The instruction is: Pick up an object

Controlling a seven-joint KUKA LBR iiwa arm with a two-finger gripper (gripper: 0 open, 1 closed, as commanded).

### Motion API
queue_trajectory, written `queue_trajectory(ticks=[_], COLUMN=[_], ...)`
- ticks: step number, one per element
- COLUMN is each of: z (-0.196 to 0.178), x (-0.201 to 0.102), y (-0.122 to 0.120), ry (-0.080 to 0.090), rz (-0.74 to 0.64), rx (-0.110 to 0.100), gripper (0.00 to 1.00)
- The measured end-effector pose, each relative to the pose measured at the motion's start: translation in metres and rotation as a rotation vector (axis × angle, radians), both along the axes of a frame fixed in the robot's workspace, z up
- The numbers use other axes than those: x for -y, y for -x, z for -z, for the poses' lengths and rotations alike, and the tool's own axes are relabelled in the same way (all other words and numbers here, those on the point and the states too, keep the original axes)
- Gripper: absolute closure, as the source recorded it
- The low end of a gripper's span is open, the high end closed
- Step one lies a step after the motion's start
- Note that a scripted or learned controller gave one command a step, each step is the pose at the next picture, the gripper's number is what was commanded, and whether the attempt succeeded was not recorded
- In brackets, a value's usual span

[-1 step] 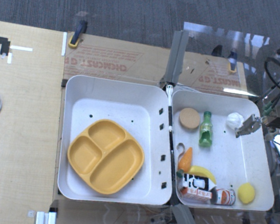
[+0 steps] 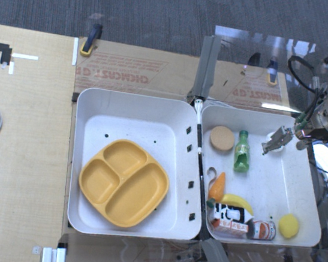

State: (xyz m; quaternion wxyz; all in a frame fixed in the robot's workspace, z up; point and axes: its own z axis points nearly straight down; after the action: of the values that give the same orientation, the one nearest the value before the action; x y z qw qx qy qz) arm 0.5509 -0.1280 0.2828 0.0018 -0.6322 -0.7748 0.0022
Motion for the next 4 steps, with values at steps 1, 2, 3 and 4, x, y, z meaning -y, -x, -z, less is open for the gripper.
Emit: queue_trajectory(ticks=[1,2,3,4], z=[0.04,0.142,0.194,0.147], x=[-0.02,0.009,-0.003,0.031], y=[-0.035,-0.087,-0.065,-0.065], ry=[-0.001,-0.002,-0.002,-0.001], rz=[-0.123,-0.329,-0.303,-0.278], rx=[-0.001,0.002,0.003,0.003], gripper=[0.0,0.0,0.0,0.0])
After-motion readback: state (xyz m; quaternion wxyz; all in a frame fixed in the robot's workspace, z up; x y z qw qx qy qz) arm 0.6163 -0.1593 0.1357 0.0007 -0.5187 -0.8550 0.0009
